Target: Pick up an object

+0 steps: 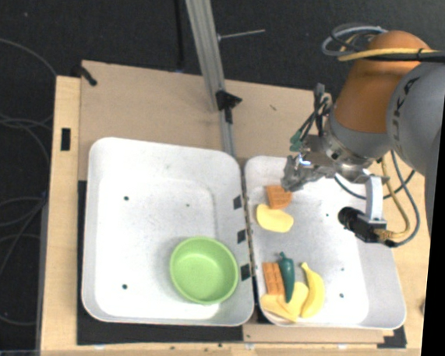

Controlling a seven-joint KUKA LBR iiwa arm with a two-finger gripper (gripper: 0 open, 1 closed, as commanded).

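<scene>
Since the gripper (294, 175) was hanging right over the far end of the right bin (355, 260), the small orange block (278, 196) just beneath it was judged the likely target; whether the gripper was spread or pinched couldn't be made out. Largest first: the left bin (142, 197) held a green bowl (203, 269), probably light but awkward. The block looked like stiff, light plastic, best squeezed across its flat sides.
</scene>
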